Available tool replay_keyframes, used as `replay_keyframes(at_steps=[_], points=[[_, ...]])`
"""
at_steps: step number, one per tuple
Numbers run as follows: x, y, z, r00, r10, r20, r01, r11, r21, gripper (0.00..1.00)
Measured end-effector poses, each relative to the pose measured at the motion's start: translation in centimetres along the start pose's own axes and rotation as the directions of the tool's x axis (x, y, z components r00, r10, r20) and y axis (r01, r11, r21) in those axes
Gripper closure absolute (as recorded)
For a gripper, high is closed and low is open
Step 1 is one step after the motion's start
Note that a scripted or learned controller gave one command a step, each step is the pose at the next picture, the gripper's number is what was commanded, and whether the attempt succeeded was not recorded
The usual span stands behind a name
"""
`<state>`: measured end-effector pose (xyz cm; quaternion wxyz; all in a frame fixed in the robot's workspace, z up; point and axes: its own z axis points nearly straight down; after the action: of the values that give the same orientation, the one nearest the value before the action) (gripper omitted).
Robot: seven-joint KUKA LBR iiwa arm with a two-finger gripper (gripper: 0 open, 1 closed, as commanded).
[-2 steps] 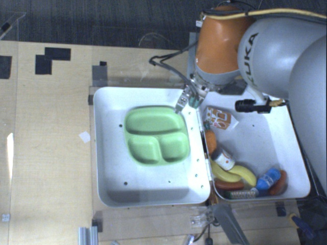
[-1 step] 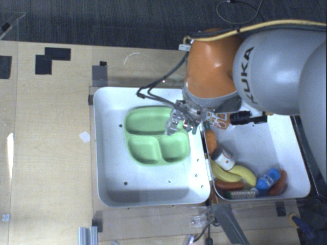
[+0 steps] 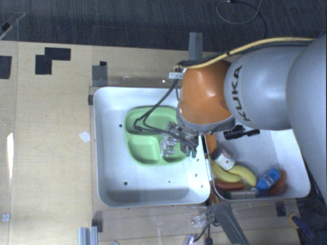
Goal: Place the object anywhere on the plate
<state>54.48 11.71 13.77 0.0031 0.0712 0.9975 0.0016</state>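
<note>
**Arm over the green plate**

The end effector (image 3: 176, 146) hangs low over the green plate (image 3: 145, 148) in the left bin (image 3: 110, 152). I cannot tell its grip. A banana (image 3: 235, 174) and other toys lie in the right bin (image 3: 296, 184).

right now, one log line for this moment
arm: over left bin | gripper: above green plate | right bin: banana, other items
</note>
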Motion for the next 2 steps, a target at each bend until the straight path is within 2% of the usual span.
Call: replay_keyframes(at_steps=[1, 2], points=[[0.06, 0.94, -6.38, 0.999, 0.048, 0.003, -0.048, 0.999, -0.001, 1.00], [0.07, 0.91, -6.35, 0.999, 0.049, 0.003, -0.049, 0.999, -0.001, 0.00]])
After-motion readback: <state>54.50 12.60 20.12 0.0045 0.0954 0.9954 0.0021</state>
